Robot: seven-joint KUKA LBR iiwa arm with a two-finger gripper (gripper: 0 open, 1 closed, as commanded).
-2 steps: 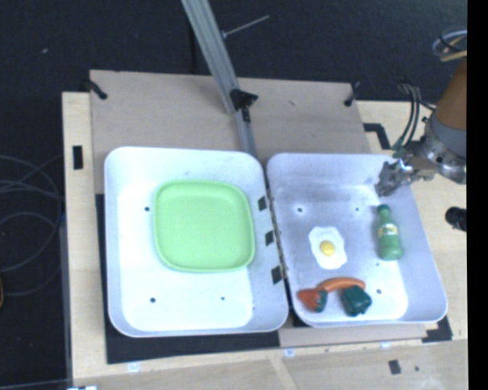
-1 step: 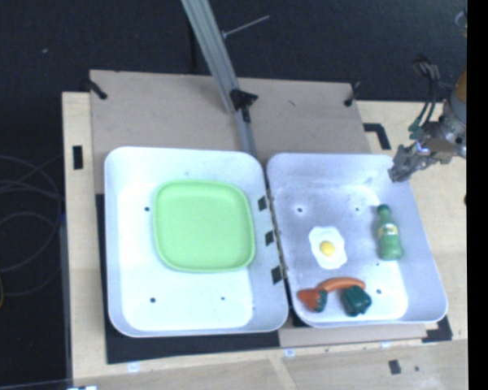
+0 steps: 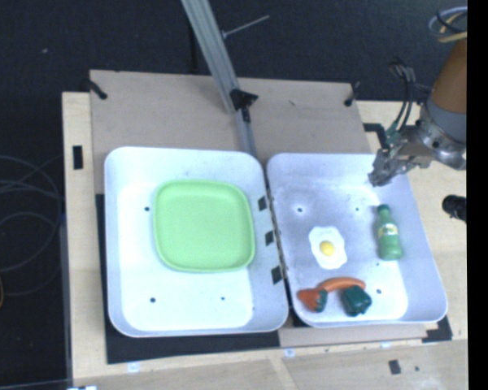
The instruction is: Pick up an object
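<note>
Lowest in frame, a green toy (image 3: 357, 301) and carrot (image 3: 313, 299) sit in the right bin (image 3: 309, 181); the gripper (image 3: 381, 174), upper right, grip unreadable.

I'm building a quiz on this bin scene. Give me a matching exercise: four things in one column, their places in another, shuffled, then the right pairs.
Things:
1. green plate
2. fried egg
3. green bottle
4. gripper

Places:
A. over the right bin's far right corner
B. middle of the right bin
C. in the left bin
D. right bin, by its right wall

Pairs: 1-C, 2-B, 3-D, 4-A
</note>
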